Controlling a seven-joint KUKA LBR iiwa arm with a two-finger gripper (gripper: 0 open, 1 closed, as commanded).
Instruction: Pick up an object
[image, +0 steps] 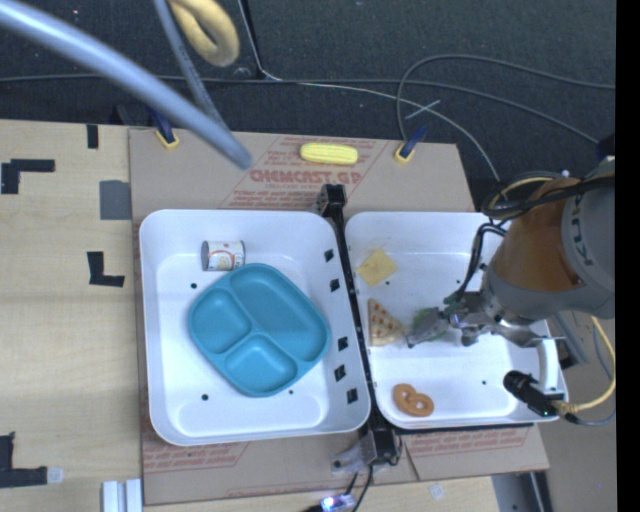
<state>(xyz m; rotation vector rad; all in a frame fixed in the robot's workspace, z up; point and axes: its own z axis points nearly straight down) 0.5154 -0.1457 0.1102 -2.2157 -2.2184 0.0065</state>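
Note:
The right bin (520, 235) holds three small food pieces: a pale yellow square slice (377, 267) near its far left, a tan wedge-shaped slice (381, 323) against its left wall, and a brown pretzel (412, 401) near its front. My gripper (428, 328) is low in this bin, just right of the wedge slice and pointing at it. I see nothing held in it. The grey arm with its orange band (540, 250) reaches in over the bin's right side.
The left bin (160, 330) holds a blue divided plate (258, 328) and a small can (222, 256) lying behind it. A yellow object (328, 153) lies on the cardboard behind the bins. A black divider (345, 300) runs between the bins.

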